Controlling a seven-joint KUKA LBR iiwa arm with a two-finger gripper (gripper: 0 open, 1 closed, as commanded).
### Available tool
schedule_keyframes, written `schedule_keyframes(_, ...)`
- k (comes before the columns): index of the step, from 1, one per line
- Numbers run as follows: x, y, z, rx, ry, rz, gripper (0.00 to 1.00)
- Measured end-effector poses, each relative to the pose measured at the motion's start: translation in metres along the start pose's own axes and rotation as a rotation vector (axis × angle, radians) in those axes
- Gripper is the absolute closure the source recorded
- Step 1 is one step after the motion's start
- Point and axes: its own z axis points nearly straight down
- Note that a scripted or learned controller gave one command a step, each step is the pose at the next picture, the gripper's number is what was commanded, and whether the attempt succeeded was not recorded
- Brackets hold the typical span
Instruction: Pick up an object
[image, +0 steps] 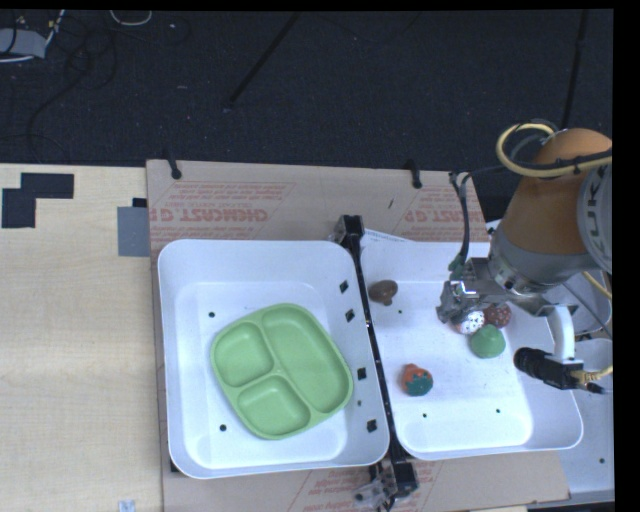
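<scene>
Beside the tool (462, 312), grip state unclear, crowd a green ball (488, 343) and spotted ball (472, 322).

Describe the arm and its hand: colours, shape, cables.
The arm is a thick, rounded grey body with an orange band on top. A yellowish cable loops beside the band, and a dark one runs down to the small metallic hand.

Single fixed camera, mounted above the table (70, 330), looking down at a slant. Far edge of the table lies toward the top of frame, with dark floor beyond. Distance moderate: both white bins fit whole in frame, left bin (190, 290) near centre, right bin (500, 425) toward the right side. The arm (555, 215) enters from the right edge, upper part cropped by the frame.
</scene>
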Motion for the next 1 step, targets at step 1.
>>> schedule_keyframes(1, 0.0493, -0.0011, -0.0144, 0.001, 0.001, -0.004, 1.00)
